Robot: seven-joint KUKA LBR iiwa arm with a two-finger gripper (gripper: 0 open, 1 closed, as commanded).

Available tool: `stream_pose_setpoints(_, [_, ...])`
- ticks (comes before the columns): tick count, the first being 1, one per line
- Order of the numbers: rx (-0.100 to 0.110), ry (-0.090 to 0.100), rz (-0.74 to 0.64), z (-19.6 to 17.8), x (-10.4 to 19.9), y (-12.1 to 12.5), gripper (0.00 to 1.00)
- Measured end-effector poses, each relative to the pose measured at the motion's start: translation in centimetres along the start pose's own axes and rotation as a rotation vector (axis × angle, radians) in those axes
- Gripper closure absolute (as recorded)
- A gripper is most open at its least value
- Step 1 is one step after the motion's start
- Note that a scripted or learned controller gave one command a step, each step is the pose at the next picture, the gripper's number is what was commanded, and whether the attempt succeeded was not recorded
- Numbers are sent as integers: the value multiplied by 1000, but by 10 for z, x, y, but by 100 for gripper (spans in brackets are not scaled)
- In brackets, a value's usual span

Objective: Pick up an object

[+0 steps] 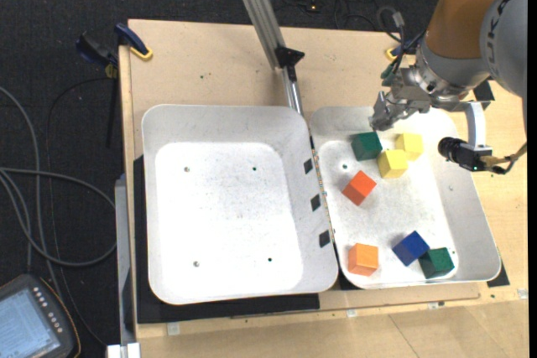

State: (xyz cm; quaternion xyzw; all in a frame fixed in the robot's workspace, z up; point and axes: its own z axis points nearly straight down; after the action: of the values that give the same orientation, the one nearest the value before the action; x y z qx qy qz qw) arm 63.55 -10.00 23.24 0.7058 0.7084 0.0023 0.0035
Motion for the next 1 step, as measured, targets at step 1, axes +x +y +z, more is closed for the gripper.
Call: stream_pose_setpoints(1, [3, 0, 1, -34, 0, 1, 100])
